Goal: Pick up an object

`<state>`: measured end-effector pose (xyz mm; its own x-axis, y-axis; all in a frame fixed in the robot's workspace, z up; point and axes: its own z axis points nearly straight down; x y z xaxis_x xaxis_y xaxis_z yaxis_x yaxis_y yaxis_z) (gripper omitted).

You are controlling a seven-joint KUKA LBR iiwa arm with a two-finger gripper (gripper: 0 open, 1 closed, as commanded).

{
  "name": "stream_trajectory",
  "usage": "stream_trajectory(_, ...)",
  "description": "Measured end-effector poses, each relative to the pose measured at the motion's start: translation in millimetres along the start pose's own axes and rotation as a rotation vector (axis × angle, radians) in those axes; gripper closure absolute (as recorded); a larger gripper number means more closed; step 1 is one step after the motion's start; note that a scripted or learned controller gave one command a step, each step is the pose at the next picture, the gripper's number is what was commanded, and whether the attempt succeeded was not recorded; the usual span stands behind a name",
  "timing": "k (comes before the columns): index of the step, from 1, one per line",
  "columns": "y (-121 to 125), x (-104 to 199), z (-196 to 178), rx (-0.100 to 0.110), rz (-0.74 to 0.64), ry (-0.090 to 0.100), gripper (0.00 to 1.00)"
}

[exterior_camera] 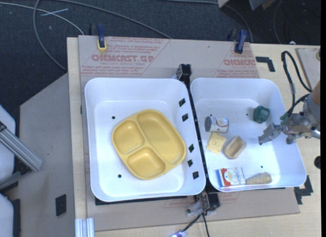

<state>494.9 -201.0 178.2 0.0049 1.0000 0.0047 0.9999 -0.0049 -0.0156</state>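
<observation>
The right bin [288,167] holds several small items: a little can [216,124] lying on its side, a yellow cheese wedge [216,142], a tan bread roll [234,147], a green object [261,113], a red, white and blue carton [230,176] and a waffle cone [259,179]. My gripper [282,130] reaches in over the bin's right side, right of the bread roll and below the green object. I see nothing held in it.
The left bin [97,129] holds a yellow divided plate [148,143]. A black divider with clips [189,129] runs between the bins. Blue clamps [101,37] hold the cardboard base at the back. Cables [293,78] hang beside the arm.
</observation>
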Motion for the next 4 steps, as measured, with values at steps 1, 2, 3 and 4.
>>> stream_trajectory(1,3,1,-8,-0.014,-0.005,-0.004,0.0)
stream_trajectory(2,4,1,33,-0.012,-0.005,-0.002,0.0)
stream_trajectory(3,2,0,96,-0.01,-0.005,-0.001,0.0)
stream_trajectory(4,3,0,93,-0.014,-0.005,-0.003,0.0)
